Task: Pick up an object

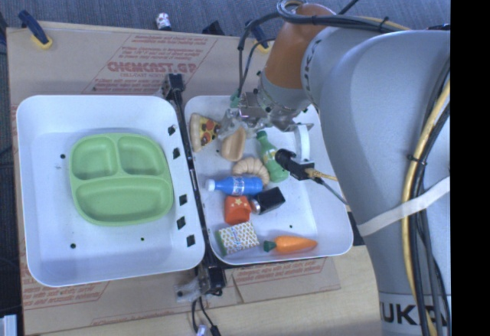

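Two bins sat on the surface; the claw (243, 114) hung low at the far end of the right bin (331, 231), couldn't tell its state. Pizza slice (202, 130) just left of it, a tan lump (233, 144) right under it, bottle (237, 186) and carrot (291, 245) nearer the camera.

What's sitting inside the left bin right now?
The left bin holds a green divided plate with three compartments, lying flat; nothing shows on it. Whatever is beneath the plate is covered. The toys lie in the right bin.
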`<state>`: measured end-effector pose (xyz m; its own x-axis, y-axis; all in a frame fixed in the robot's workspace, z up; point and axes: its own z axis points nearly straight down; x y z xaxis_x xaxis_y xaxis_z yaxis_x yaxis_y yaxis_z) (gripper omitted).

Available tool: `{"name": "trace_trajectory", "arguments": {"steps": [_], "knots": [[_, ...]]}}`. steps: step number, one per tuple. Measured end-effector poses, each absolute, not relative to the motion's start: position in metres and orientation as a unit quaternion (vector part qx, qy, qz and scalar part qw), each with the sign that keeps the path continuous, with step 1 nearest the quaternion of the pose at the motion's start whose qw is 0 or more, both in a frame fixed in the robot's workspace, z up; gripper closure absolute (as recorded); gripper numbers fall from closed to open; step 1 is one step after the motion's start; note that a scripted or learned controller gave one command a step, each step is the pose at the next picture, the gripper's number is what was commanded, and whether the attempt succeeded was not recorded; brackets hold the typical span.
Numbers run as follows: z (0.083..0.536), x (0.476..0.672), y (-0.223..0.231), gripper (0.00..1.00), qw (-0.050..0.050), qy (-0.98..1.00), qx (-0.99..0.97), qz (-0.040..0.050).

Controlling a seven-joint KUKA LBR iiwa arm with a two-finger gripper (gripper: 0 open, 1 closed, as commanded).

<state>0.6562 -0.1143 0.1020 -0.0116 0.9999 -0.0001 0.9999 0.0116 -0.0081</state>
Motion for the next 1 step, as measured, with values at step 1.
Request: {"name": "trace_trajectory", "arguments": {"steps": [1], "knots": [[0.2566, 0.6381, -0.0285, 1.0, 0.0, -0.71, -0.704, -0.0005]]}}
